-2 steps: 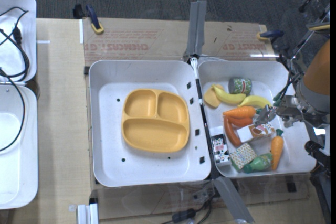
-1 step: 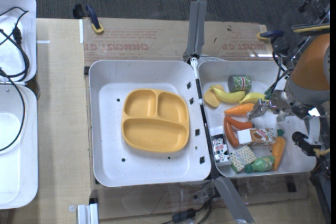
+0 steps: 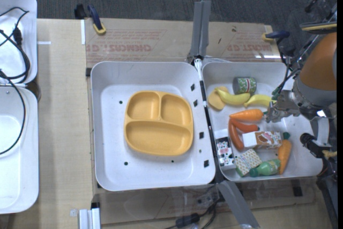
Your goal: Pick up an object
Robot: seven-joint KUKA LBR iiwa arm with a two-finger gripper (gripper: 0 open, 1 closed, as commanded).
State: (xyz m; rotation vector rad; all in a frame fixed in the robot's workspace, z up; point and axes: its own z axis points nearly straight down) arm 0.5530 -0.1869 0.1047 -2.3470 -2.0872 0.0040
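Observation:
The right bin (image 3: 300, 69) holds a heap of toy food. At its back stands a green can (image 3: 245, 85), with two yellow bananas (image 3: 236, 97) just in front of it. An orange carrot (image 3: 246, 114) lies across the middle, above a red sausage-like piece (image 3: 237, 131) and a small red and white box (image 3: 261, 140). A second carrot (image 3: 284, 154), a green bottle (image 3: 265, 169) and a patterned pouch (image 3: 247, 161) lie near the front. My gripper (image 3: 272, 112) hangs low over the right end of the middle carrot, close to the banana tip.
The left bin (image 3: 107, 115) bears a yellow divided plate (image 3: 159, 123). A small card box (image 3: 224, 152) rests by the wall between the bins. Cables and the arm's grey and orange body (image 3: 319, 75) crowd the right bin's right side.

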